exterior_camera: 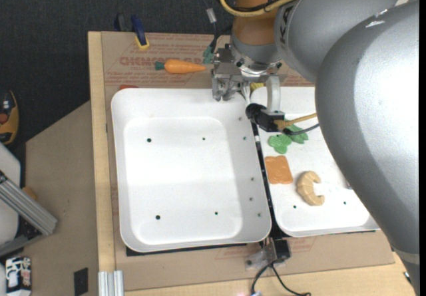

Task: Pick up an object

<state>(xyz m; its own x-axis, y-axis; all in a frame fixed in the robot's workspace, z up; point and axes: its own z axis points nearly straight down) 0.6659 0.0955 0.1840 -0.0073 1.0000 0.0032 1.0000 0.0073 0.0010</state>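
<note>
Starting at your left, the left bin (180,181) has nothing in it to take. Behind its back rim a carrot (181,66) lies on the bench, outside both bins. Just right of the carrot's tip, the gripper (225,87) hangs over the back edge of that bin, near the seam between the two. You cannot tell from this angle whether it is released or clenched, and nothing shows in its grasp.

Further right, the right bin (326,221) has the likely targets along its left side: a green piece (281,142), an orange slab (278,169) and a croissant (310,188), all lying loose on the floor.

By my reading, you should count the pick as not yet done. Approach, grasp and lift are all left.
</note>
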